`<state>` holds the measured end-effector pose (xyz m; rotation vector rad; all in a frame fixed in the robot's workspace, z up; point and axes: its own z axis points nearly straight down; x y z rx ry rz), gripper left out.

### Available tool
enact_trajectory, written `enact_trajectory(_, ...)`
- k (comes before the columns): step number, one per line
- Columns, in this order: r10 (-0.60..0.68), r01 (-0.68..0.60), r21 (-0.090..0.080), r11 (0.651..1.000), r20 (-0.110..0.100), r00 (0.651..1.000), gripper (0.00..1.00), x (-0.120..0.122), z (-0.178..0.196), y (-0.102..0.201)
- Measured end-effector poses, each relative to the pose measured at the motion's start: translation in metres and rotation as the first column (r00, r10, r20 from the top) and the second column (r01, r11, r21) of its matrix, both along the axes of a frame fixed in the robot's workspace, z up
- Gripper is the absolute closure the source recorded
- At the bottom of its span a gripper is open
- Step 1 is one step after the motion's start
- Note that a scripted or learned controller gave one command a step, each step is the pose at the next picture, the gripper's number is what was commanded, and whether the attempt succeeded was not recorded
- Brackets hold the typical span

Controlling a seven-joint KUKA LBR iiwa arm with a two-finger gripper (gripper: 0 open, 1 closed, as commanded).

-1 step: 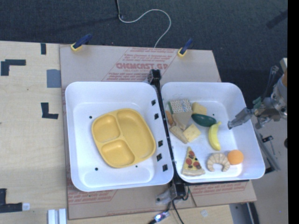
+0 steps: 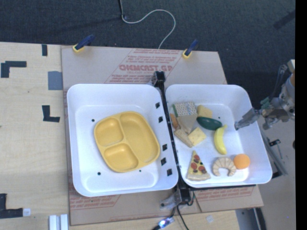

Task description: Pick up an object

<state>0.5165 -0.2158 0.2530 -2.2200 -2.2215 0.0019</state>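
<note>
Hand (image 2: pixel 243 120) sits at the right rim of the right bin (image 2: pixel 240 94), over the edge; can't tell if it's open or closed, nothing visibly gripped. Nearest items: banana (image 2: pixel 220 141) just left of it, orange (image 2: pixel 242 161) nearer, by the bin's near right corner. Croissant (image 2: pixel 224 166) touches the orange on its left, pizza slice (image 2: pixel 197 167) further left along the near wall. Dark green vegetable (image 2: pixel 209 123) lies just beyond the banana, with a yellow piece (image 2: pixel 204 111) behind it. Cheese wedge (image 2: pixel 196 136) and a checkered block (image 2: pixel 184 109) crowd the bin's left side. Left bin (image 2: pixel 76 128) holds a yellow divided plate (image 2: pixel 126 141). Both bins rest on cardboard (image 2: pixel 144 66) on the desk (image 2: pixel 29 128).
</note>
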Motion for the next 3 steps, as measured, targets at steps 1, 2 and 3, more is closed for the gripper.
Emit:
enact_trajectory(1,0.001,-0.001,0.001,1.0,-0.004,1.0,0.0,0.006,-0.048,0.006)
enact_trajectory(2,0.001,-0.001,0.001,1.0,-0.004,1.0,0.0,0.007,-0.092,0.004)
enact_trajectory(3,0.001,-0.001,0.002,1.0,-0.005,1.0,0.0,0.01,-0.156,0.008)
